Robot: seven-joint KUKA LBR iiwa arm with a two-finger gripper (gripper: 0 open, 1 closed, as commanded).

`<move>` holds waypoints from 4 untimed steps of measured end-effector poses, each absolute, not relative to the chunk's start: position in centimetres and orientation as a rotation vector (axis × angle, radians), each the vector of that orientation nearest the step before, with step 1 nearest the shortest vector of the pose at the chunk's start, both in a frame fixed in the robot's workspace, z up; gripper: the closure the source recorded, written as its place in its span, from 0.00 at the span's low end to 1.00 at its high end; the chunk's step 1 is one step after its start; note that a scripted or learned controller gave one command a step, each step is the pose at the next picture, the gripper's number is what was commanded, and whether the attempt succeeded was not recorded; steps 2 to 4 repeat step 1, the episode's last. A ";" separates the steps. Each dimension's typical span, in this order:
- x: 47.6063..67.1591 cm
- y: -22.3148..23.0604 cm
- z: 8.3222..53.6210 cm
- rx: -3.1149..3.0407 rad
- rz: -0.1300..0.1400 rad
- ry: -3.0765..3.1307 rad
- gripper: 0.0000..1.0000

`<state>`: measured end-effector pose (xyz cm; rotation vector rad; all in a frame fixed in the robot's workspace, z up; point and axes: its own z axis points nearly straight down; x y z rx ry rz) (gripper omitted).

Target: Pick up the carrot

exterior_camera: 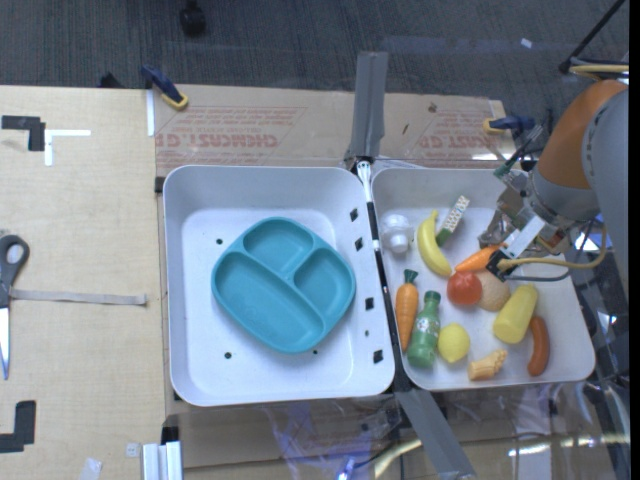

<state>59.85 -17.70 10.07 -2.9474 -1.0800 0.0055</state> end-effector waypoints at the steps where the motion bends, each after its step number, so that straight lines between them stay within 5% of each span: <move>1: 59.8 -17.7 10.1 -2.948 0.006 -1.080 0.00; 4: 59.8 -17.7 10.1 -2.948 0.006 -1.080 0.00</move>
